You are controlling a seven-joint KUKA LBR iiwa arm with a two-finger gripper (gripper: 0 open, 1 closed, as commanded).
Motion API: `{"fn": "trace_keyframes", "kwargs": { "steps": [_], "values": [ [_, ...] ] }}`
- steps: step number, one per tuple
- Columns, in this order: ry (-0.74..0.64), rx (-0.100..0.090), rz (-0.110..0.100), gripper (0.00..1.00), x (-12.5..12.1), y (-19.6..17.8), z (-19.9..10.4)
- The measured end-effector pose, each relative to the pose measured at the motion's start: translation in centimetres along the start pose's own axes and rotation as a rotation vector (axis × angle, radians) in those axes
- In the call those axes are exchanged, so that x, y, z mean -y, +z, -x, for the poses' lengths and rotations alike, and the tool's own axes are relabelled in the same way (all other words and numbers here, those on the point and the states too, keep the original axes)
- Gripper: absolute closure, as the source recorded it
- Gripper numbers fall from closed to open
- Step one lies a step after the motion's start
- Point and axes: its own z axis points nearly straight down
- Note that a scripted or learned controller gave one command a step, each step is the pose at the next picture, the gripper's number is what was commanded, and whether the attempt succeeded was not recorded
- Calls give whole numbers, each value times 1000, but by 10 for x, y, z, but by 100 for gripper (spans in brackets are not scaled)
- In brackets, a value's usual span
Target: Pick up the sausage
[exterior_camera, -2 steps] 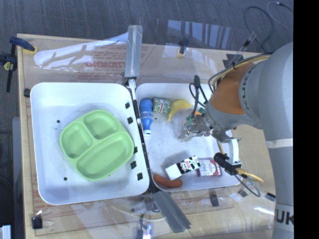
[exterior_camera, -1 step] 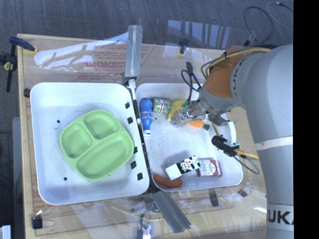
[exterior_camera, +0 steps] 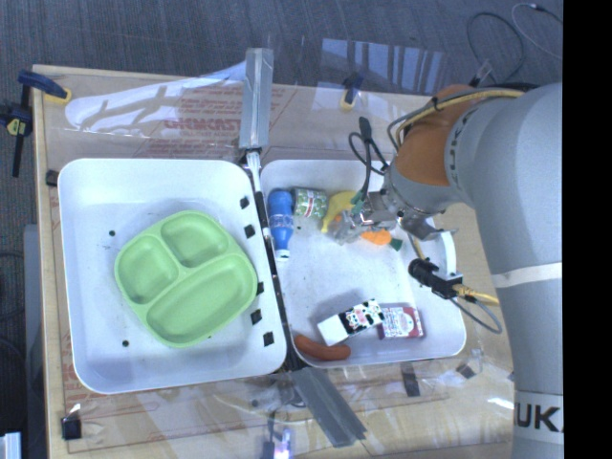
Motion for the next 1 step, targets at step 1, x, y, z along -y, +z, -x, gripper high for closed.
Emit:
{"fn": "trace_keyframes", "kwargs": {
  "steps": [1],
  "values": [
    [14,3,6,100,35,-120,-8]
  ]
}}
